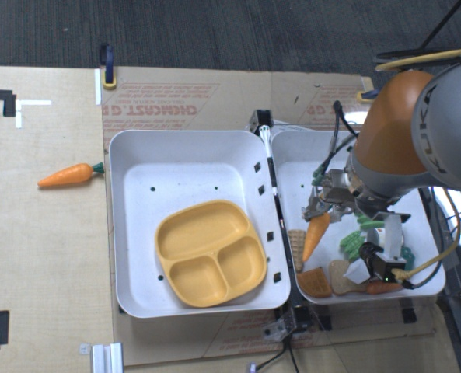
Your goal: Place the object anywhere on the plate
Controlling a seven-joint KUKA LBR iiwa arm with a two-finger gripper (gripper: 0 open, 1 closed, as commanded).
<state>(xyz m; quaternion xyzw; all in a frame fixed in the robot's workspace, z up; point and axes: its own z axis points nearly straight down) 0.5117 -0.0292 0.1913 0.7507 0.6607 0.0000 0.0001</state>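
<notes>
Hanging point-down from the hand [323,210], a carrot [313,238] sits clamped between its fingers above the right bin [292,162]. The plate [211,252] lies well off to the hand's far side, in the left bin [129,231]. Lifting clear of both bin walls before crossing looks wise; the loose grip near the top could slip.

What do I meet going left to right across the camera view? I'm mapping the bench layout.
Loose carrot on the bench → yellow plate in the left bin → carrot at the gripper → green toy in the right bin.
</notes>
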